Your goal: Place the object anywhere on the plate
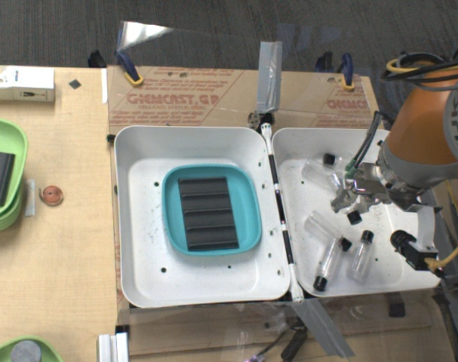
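A teal plate (173,202) lies in the left bin (138,270) with a dark ridged insert (208,213) on it. In the right bin (293,157) lie several clear plastic vials with black caps, such as one vial (324,263) near the front, another vial (362,253) beside it and a third vial (318,170) further back. My gripper (349,198) hangs low over the middle of the right bin, above the vials. Just below it sits a small black cap (355,217); whether it is held I cannot tell.
The divider between the bins (278,202) runs between the plate and the gripper. Cardboard (183,96) with clamps stands behind the bins. On the bench at the left are stacked green trays (10,145), a white box (21,84) and a small brown disc (52,195).
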